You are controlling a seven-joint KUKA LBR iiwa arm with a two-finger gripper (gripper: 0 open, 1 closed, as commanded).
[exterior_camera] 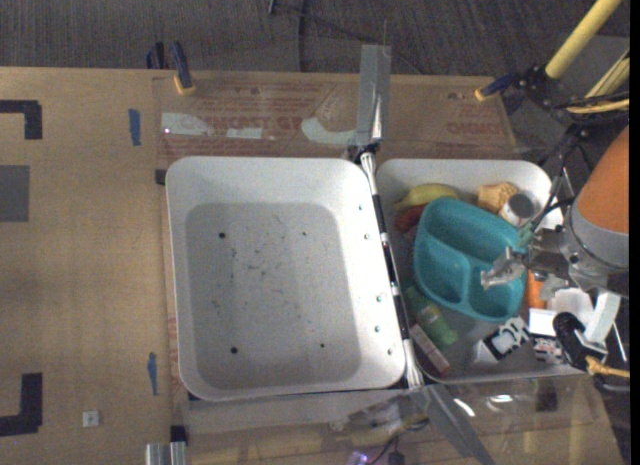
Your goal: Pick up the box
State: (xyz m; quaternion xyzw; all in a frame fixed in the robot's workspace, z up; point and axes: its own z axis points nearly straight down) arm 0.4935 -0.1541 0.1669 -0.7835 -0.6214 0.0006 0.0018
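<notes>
The box [455, 253] is a teal, open-topped container with a divider inside. It lies tilted on top of other items in the right bin [455, 168]. My gripper [508, 265] is low over the box's right rim, with the grey wrist and orange band behind it at the right edge. Its metal tip overlaps the box's right wall. I cannot make out whether the box is between the tips.
Around the box lie a yellow banana [430, 193], a tan item [497, 196], a red piece [407, 219], a green bottle [430, 319] and a black-and-white item [507, 337]. The left bin [270, 178] sits beside it, across a metal divider [372, 103].
</notes>
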